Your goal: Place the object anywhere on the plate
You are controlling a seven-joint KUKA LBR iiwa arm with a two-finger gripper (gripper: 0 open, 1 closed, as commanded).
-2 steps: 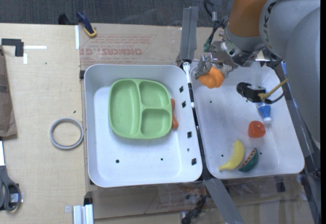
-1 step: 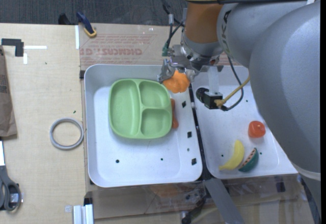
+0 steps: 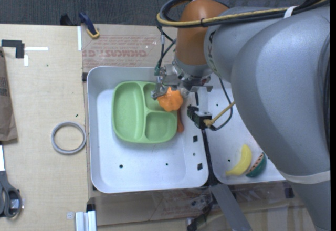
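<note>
- Camera view: the end effector [image 3: 167, 90] hung over the right rim of the green divided plate [image 3: 137, 114], inside the left white bin [image 3: 139, 175], with the grey arm [image 3: 273, 77] and its orange band [image 3: 197, 20] reaching in from the right.
- The orange object [image 3: 170, 101] sat directly under the end effector, touching its tip, at the plate's right edge by the upper small compartment.
- Whether the end effector gripped the object or merely rested on it could not be told; its opening was hidden.
- A thin orange piece [image 3: 180, 123] lay just below the end effector, against the plate's right rim.
- A banana [image 3: 240, 161] and a watermelon slice [image 3: 257, 166] lay in the right bin [image 3: 231, 119], well below and right of the end effector.
- A grey ring [image 3: 69, 137] lay on the tabletop [image 3: 42, 98], far left of the end effector.
</note>
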